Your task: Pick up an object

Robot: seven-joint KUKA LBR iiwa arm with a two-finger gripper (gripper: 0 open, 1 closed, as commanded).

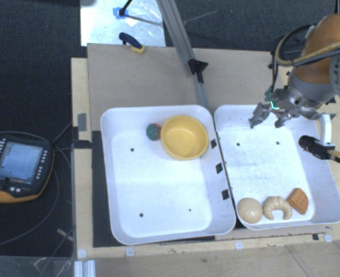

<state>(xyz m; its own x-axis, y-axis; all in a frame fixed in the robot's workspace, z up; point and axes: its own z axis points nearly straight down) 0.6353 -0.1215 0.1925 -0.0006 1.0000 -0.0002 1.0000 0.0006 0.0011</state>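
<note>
The end effector hangs spread and unladen above the right bin, croissant near its front.

**A:** so what's in the bins?

**B:** left bin has a yellow bowl sitting upright near its far right corner, with a small dark green ball touching the bowl's left side. Right bin has three bits lined up along its near edge: a round beige bun, a croissant, then a tilted orange-brown waffle-looking piece by the near right corner.
</note>
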